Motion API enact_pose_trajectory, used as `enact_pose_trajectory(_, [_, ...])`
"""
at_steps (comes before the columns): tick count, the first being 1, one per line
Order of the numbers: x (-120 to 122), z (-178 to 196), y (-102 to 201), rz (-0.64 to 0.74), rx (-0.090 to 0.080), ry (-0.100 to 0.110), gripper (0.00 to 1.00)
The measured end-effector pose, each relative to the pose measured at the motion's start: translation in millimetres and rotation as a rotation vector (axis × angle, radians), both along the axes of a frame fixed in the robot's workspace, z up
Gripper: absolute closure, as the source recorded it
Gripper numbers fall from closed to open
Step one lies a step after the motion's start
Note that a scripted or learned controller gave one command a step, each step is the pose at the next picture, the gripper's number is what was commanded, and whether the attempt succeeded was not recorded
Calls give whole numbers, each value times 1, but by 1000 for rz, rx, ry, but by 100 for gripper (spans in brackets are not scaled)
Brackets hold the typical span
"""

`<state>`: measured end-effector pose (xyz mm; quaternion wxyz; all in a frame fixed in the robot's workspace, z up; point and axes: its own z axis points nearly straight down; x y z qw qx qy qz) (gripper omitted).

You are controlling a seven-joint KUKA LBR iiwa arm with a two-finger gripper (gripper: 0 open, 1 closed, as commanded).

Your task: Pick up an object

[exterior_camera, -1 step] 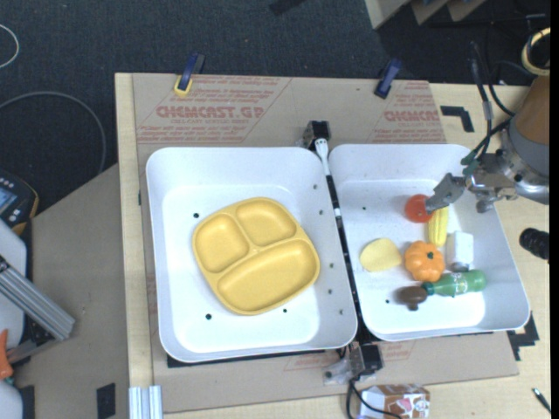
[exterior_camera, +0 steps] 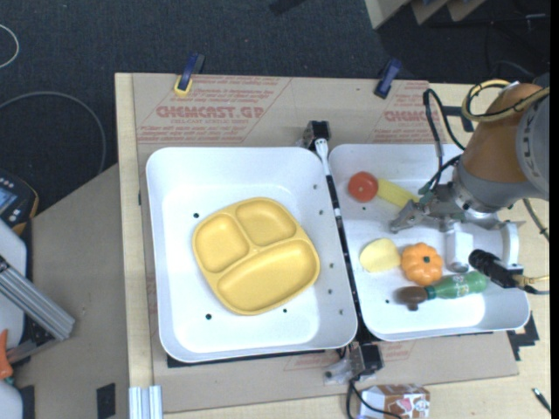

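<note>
My arm reached in from the right over the right bin, wrist low above the back half, with the gripper hanging near the bin's middle. I judged it was placed there to come down on one of the small toys, all gathered in that bin: a red ball touching a yellow stick toward the back, a pale yellow fruit just beside an orange pumpkin in the middle, and a green bottle lying with a brown piece at its end toward the front. The pumpkin and bottle lay nearest the tool, so either seemed the likely pick. Nothing appeared between the gripper's parts; whether it stood released or clenched I could not tell, since the metal pieces and cables blurred together under the wrist. A dark part of the tool overlapped the bottle's right end. The left bin held a yellow divided plate, well apart from the arm. The arm's upper body was cut off at the picture's right.
</note>
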<state>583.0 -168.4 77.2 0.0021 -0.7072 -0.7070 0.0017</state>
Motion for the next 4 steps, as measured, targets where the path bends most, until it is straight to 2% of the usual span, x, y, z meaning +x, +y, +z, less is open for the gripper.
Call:
enact_pose_trajectory(1, [36, 8, 24, 4, -2, -10, 0])
enact_pose_trajectory(2, [78, 4, 74, -4, 0, 30, 0])
enact_pose_trajectory(3, [79, 15, 73, -2, 0, 15, 100])
enact_pose_trajectory(4, [56, 115, 172, 11, 4, -16, 100])
